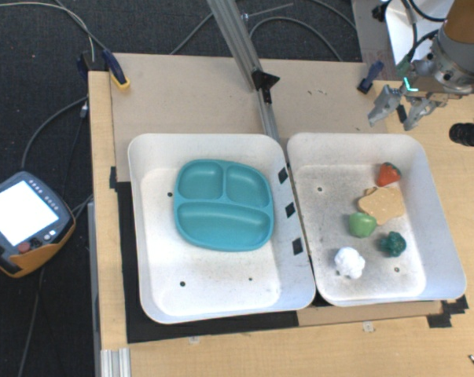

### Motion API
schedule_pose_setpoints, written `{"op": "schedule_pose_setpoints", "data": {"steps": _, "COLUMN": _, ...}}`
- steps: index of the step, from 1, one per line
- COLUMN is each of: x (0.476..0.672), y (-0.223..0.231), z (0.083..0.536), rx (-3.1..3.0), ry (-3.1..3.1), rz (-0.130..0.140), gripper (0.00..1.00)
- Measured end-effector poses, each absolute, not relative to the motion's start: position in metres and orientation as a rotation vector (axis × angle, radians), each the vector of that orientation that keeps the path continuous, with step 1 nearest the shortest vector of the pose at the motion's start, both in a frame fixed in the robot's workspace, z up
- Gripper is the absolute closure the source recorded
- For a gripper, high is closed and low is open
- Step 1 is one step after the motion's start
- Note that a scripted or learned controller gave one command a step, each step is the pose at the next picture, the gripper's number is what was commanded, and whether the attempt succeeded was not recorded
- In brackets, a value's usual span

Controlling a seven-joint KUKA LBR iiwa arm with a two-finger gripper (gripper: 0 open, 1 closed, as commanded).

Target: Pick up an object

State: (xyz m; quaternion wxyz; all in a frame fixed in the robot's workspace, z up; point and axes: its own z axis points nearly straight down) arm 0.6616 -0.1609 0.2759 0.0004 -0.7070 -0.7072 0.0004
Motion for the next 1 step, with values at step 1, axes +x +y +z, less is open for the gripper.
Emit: {"op": "schedule_pose_setpoints", "data": {"steps": 1, "x": 0.6619, "y": -0.1609, "z": 0.2766, "rx": -2.221, "ry": -2.222, "rz": 0.0, "gripper": 0.0}}
